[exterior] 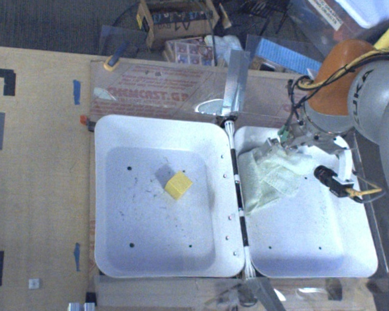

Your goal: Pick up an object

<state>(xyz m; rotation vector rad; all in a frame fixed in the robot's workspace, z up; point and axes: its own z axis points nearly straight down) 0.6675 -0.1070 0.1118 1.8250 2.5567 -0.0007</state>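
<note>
A small yellow block lies in the left bin, a little above its middle. In the right bin a crumpled, pale green see-through sheet spreads over the upper left part. My gripper is low over the sheet's top edge, near the bin's back wall, and seems to touch it. The grey arm with its orange band comes in from the upper right. The wrist hides much of the gripper.
A black part with a yellow cable hangs off the wrist over the right bin. A metal strip stands behind the seam between the bins. Cardboard and clutter lie beyond the bench's back edge.
</note>
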